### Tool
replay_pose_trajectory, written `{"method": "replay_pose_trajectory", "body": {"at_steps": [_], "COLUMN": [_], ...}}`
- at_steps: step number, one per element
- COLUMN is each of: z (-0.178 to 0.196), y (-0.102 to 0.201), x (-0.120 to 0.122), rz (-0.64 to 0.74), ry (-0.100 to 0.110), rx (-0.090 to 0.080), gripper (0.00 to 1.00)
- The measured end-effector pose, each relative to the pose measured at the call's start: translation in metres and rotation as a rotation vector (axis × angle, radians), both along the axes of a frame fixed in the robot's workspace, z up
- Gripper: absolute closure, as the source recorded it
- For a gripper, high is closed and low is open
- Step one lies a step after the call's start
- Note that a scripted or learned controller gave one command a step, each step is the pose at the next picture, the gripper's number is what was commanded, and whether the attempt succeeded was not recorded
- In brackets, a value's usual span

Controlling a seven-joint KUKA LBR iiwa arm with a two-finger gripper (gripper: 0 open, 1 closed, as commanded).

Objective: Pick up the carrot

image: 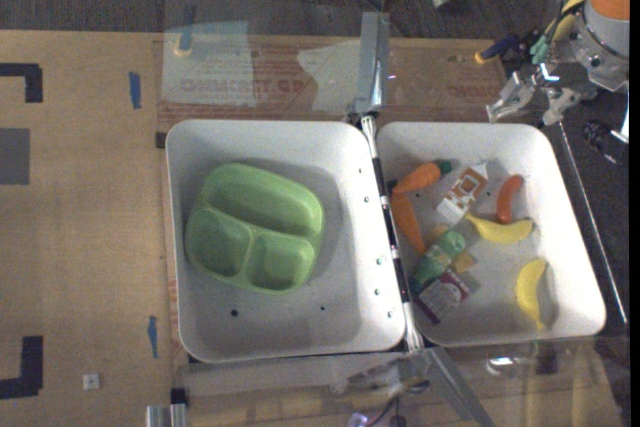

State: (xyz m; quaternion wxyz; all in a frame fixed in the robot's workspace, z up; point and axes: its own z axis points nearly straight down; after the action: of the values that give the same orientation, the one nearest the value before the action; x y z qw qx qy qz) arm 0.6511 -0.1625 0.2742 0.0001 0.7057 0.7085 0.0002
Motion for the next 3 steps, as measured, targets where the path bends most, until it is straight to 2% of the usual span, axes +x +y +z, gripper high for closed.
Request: {"method": "replay_pose_trajectory", "body": {"at_steps": [1,2,3], "z": [-0.120,-0.186,-0.174], "y": [0.072,0.053,0.050], "x": [0.016,-0.006,-0.004], "rz": [0.097,0.234,0.230], "ry": [-0.001,-0.007,-0.014], "rx": [0.000,-0.001,-0.004], "gripper": [0.00,0.00,1.00]}}
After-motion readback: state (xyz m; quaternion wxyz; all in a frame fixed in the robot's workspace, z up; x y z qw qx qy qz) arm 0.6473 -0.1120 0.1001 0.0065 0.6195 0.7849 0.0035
